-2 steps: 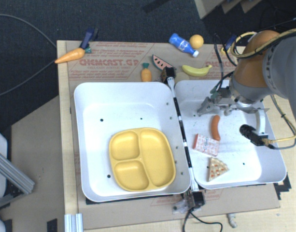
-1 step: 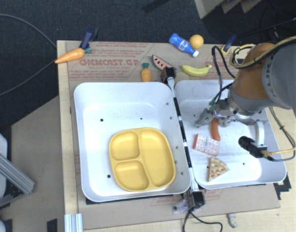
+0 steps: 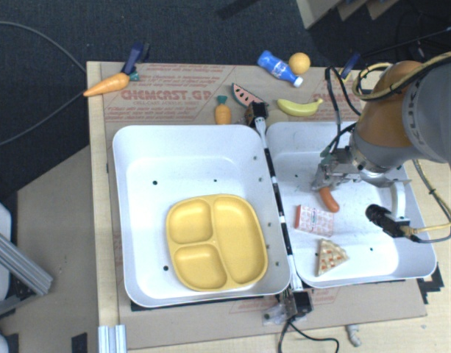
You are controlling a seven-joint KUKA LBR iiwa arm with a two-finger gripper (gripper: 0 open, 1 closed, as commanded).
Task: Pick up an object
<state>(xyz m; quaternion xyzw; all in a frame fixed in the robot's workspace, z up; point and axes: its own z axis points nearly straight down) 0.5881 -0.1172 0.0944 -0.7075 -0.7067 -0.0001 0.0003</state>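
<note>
A: Camera view, slanted down on a cardboard-topped counter (image 3: 166, 98) bearing two shallow white plastic bins. Left bin (image 3: 137, 160): a yellow three-compartment plastic tray (image 3: 214, 241), near the front.

B: Right bin (image 3: 387, 267): a small orange-red toy sausage (image 3: 327, 198), a pink-and-white patterned square packet (image 3: 313, 219) just in front of it, a toy pizza wedge (image 3: 330, 256) nearer the front rim.

A: Grey arm with the orange band (image 3: 391, 116) reaching in from the right; gripper (image 3: 329, 179) low over the right bin, tips just above the sausage's upper end. Touching or apart?

B: Cannot tell. Same for the jaws, clenched or released: too dark and small to read. Nothing plainly seen between them.

A: Along the counter behind the bins: a toy carrot (image 3: 107, 85) at far left, a small orange toy (image 3: 223, 113), a watermelon slice (image 3: 244, 94), a blue toy bottle (image 3: 278, 68), a yellow-orange ball (image 3: 299, 62), a yellow toy banana (image 3: 299, 107).

B: Banana just beside the right bin's back rim; bottle and ball close together.
</note>
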